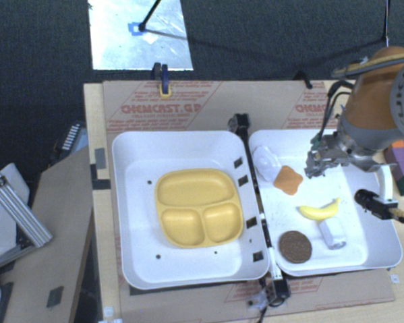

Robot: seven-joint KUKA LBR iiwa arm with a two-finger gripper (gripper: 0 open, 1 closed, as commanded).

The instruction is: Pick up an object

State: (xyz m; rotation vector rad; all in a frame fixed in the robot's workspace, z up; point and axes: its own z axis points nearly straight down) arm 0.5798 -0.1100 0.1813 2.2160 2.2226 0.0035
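2 shallow white bins are sitting side by side on the bench as the grey KUKA arm [378,108], orange-banded above the wrist, is reaching in from the right. The left bin [134,215] is holding a yellow 3-compartment plate [194,206], lying flat near its middle. The right bin [382,246] is carrying 5 loose items: a pale crumpled plastic piece [266,162] at the far left, an orange lump [288,179] just beside it, a yellow banana [319,211] near the middle, a brown disc [295,246] toward the near edge, and a small white cylinder [333,235] close to the banana's right end.

The gripper [316,166] is hovering over the far part of the right bin, just right of the orange lump and apart from it. Whether the claw is released or clenched cannot be told from this angle, as the tips are reading as 1 dark cluster. Nothing is showing between them.

Judging by the scene, the pick is not yet done: every item is resting on the bin floor. Left to do are a descent onto 1 target, most likely the nearby orange lump, a closing and a lift.
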